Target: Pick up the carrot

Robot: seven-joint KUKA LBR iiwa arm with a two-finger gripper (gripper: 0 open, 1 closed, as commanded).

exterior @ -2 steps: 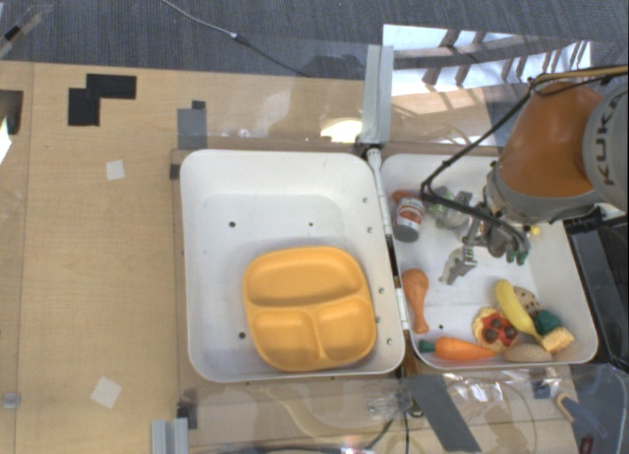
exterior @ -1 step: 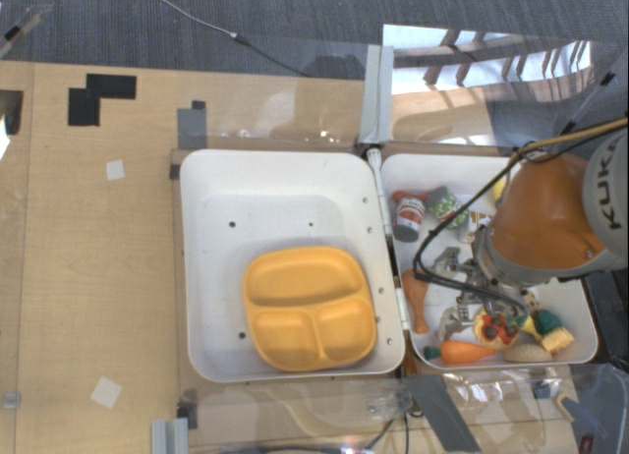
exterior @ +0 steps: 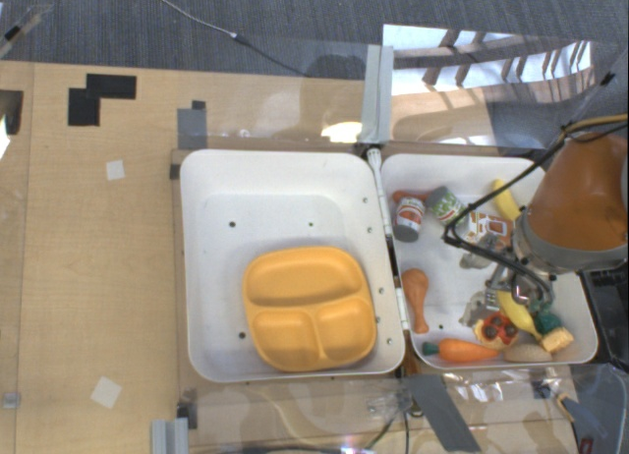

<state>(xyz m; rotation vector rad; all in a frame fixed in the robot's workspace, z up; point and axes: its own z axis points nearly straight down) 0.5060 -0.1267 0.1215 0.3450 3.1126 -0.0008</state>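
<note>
lying by right bin's (exterior: 588, 349) near rim: carrot (exterior: 468, 351), toys crowding.

You've got two shallow white plastic bins (exterior: 201, 246). One yellow divided plastic tray (exterior: 309, 307) sits left of the centre divider; right of it, one orange carrot (exterior: 468, 351), one tan drumstick (exterior: 417, 297), two small cans (exterior: 409, 217).

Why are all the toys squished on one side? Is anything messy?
Nothing looks spilled or broken. The toy food, including the carrot, is jumbled in the right bin, some pieces lying on their sides. The left bin holds a yellow tray, sitting a bit crooked.
</note>
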